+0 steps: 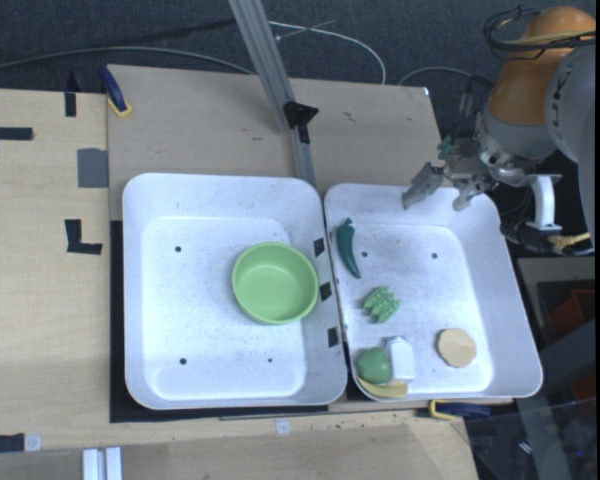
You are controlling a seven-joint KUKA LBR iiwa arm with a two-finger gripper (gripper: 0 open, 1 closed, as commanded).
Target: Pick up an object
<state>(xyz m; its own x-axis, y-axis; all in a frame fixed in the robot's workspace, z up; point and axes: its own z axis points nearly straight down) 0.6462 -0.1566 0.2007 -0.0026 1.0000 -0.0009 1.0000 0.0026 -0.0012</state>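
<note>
The gripper (pixel 442 189) hangs open and empty above the right bin's (pixel 480 268) far rim, well apart from the green pepper (pixel 347 247).

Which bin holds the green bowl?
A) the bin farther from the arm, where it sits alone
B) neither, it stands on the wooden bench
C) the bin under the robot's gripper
A: the green bowl sits alone in the left-hand bin of the view, while the gripper hangs over the far rim of the right-hand bin, which holds the small items.
</note>
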